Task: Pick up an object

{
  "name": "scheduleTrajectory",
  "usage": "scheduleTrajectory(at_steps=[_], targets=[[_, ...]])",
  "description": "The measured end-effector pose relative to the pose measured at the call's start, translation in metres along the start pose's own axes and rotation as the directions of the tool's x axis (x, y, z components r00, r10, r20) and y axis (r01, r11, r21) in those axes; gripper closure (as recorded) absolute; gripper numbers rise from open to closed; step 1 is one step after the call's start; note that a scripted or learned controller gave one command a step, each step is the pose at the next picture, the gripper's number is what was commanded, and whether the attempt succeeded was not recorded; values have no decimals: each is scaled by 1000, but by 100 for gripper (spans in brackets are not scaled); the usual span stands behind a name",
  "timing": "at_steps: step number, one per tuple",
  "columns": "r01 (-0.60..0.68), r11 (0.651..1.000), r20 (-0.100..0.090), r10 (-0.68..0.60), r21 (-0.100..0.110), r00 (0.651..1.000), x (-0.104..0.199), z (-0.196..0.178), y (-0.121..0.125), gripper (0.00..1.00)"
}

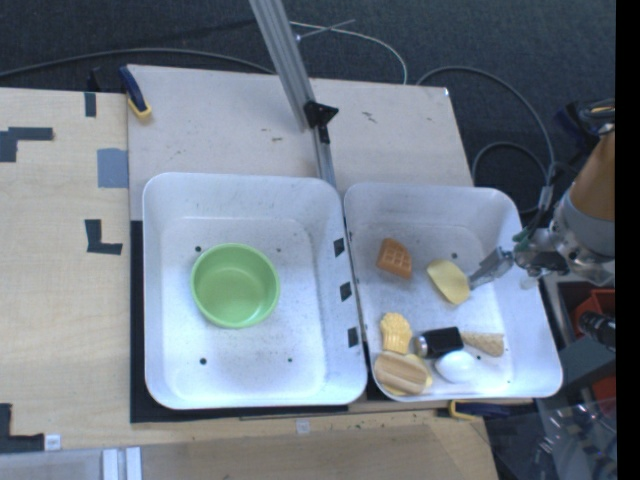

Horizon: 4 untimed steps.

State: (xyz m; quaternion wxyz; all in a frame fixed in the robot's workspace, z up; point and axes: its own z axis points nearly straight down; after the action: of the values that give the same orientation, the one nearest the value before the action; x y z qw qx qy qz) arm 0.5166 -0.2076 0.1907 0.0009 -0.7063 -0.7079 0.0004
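Yellow piece (449,281) just left of end effector (487,267); grip state unclear

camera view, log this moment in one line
gripper beside yellow piece | right bin | no grasp seen | green bowl left bin

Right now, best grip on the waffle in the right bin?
Probably straight down from above, fingers closing across two opposite flat edges of the waffle. It lies flat and alone on the right bin floor, with bare floor on all sides; the gripper is beside it.
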Motion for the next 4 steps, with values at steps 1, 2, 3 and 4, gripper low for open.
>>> scheduleTrajectory(at_steps=[1, 2, 3, 4], targets=[[-1, 1000, 0, 1, 0, 1000, 0, 0, 0, 0], [0, 1000, -1, 0, 6, 1000, 8, 60, 5, 0], [-1, 1000, 2, 1, -1, 1000, 8, 102, 5, 0], [0, 1000, 1, 0, 0, 1000, 9, 92, 5, 100]])
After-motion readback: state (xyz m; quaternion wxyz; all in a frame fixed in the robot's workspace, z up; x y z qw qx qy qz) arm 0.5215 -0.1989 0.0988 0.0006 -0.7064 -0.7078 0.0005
